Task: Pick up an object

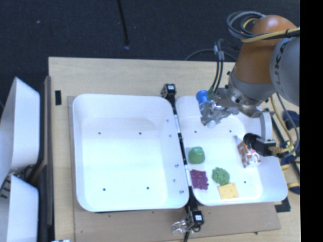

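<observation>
The clip at the counter's near edge sits closest to the lens. The claw hangs over the far end of the right bin, beside a blue thing; I cannot tell whether it is spread or pressed together. The nearest likely pick, a green ball, lies on that bin's floor toward the near side of the claw, close to the divider. Beyond it come a purple piece, a green lump and a yellow block.

You are looking down on a pale wooden bench standing on a dark carpeted floor. A thin black cable crosses that floor, and white boxes sit at the bench's left edge.
</observation>
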Robot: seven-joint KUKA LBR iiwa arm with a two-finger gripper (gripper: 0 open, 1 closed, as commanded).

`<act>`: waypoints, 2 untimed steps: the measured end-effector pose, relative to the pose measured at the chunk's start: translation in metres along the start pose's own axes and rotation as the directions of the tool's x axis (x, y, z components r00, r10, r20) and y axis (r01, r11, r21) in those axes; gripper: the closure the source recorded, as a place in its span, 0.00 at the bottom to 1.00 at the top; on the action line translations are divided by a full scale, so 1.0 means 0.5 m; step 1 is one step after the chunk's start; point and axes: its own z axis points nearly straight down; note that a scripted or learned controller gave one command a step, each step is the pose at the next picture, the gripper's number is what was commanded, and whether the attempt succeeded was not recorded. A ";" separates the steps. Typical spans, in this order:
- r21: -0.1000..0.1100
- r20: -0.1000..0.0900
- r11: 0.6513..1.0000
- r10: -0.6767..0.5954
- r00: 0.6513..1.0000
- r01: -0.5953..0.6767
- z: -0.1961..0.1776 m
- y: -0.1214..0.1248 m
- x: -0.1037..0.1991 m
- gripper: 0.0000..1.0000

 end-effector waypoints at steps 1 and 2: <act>0.013 0.003 1.000 0.019 1.000 -0.019 0.159 -0.115 -0.185 1.00; 0.004 -0.001 1.000 0.004 1.000 -0.004 0.136 -0.126 -0.089 1.00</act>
